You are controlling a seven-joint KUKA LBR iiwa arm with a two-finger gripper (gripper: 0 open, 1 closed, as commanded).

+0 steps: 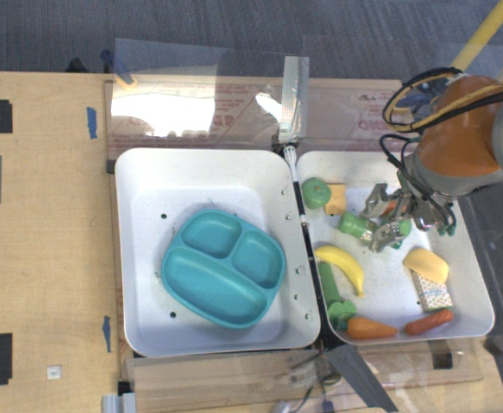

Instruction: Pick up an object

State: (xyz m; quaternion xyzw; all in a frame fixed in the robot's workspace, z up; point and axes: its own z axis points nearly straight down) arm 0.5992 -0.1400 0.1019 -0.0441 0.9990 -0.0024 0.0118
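Observation:
My gripper (378, 219) hangs low over the middle of the right bin (481, 292), below the orange wrist band. Its fingers stand apart and it is open, with nothing clearly between them. A small green cylinder (352, 224) lies just left of the fingertips, close to them or touching. Farther left lie a green round piece (315, 193) and a yellow block (336, 200). A banana (342, 266) lies below the gripper. At the right are a yellow wedge (427, 263) and a small patterned box (435, 294).
A teal divided plate (223, 268) lies in the left bin (139, 231). Along the right bin's front lie a green cucumber (328, 284), a carrot (372, 327) and a red sausage (428, 321). Cables (414, 93) loop above the wrist.

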